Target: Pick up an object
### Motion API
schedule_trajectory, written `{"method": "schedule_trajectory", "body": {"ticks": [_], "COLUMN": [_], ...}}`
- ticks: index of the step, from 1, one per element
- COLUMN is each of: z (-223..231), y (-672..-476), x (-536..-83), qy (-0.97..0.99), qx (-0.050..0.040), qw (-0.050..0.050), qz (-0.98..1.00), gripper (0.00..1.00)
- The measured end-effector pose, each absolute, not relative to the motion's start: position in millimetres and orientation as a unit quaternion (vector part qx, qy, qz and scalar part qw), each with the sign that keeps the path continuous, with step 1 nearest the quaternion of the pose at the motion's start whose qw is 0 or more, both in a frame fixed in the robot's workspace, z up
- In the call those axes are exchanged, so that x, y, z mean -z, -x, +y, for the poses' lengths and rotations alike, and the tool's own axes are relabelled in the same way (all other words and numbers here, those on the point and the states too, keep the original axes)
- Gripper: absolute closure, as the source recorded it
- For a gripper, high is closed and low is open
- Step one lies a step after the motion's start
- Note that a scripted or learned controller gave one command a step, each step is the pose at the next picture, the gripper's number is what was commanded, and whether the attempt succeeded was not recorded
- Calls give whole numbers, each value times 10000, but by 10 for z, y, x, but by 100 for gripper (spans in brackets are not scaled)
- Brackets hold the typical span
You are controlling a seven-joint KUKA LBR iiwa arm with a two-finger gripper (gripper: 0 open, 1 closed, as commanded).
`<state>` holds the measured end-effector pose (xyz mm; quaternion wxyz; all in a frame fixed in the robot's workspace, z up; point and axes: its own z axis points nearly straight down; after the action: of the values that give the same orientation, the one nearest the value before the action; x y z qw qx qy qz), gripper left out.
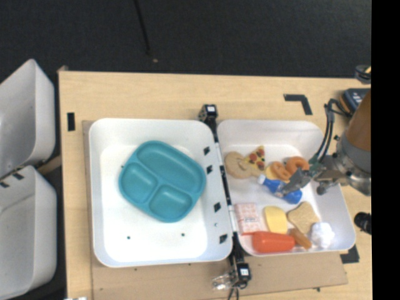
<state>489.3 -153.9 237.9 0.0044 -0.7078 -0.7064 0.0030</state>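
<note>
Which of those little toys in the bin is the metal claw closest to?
The small blue plastic toy: the gripper hovers right at its upper edge, while the red cylinder and yellow block lie farther toward the bin's front.

Mounted high above the bench [187,92], looking down at a slant toward 12 o'clock. Far enough back to take in both bins whole: left bin [106,230] at centre, right bin [275,133] toward 3 o'clock. Dark floor across the 12 o'clock band beyond the bench's far edge. Arm [359,136] entering from 3 o'clock, cut off by the frame.
</note>
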Motion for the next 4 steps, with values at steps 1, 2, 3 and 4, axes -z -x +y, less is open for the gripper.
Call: {"method": "schedule_trajectory", "body": {"ticks": [1,2,3,4], "z": [-1536,-1532,-1534,-1555], "y": [-4915,-4902,-4970,-4983], "x": [-2428,-1784,-1323,-1009], "qy": [7065,7073,7079,7082], "qx": [-2,-21,-14,-3], "qw": [-2,27,13,-23], "qz": [-7077,-7069,-7063,-7060], "gripper": [0,0,0,0]}}
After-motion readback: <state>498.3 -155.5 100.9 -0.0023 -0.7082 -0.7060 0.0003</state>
